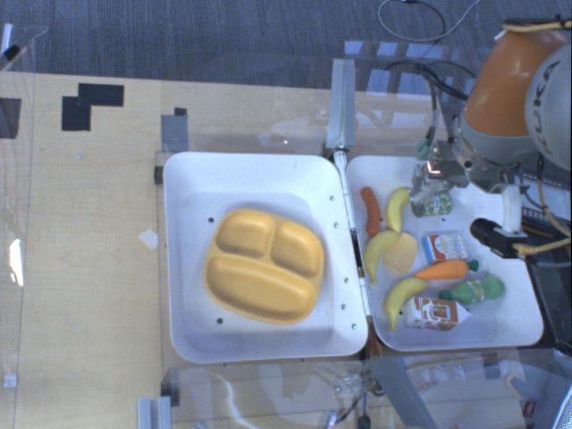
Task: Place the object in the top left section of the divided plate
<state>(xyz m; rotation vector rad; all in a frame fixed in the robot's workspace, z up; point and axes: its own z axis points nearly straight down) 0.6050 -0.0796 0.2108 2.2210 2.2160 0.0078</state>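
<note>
End effector [433,189] sits over the right bin [527,324], toward its 12 o'clock edge, right above a small green-and-white packet [434,206]. Can't tell whether it's spread, closed, or gripping anything; the wrist housing blocks that area.

Progress, my read: early. The yellow divided plate [264,264] lies in the left bin [183,266] with all three sections bare, so the top left section, at about 10 o'clock on the plate, has received nothing. Pick, transfer and drop are all left.

Task doesn't name the object. Candidates all sit in the right bin:
- sausage [370,211] at 10 o'clock, upright banana [397,209] just beside it
- second banana [379,252] and a pale yellow slice [401,252] touching it, near centre-left
- third banana [402,297] at 7 o'clock, against a red-and-white carton [435,312]
- carrot [442,271] mid-bin, small white carton [444,245] just above it
- green item [474,290] at 4 o'clock, identity unclear

Going by the end effector's position, the green-and-white packet looks the likely target, but contact isn't visible.

Hard to make out:
- the packet's top edge is under the end effector
- arm body is cut off at the frame's 3 o'clock side
- a black part [496,236] overhangs the bin's right side; can't say what it is
- counter [89,266] at 6 o'clock sits under glare from clear panels
</note>
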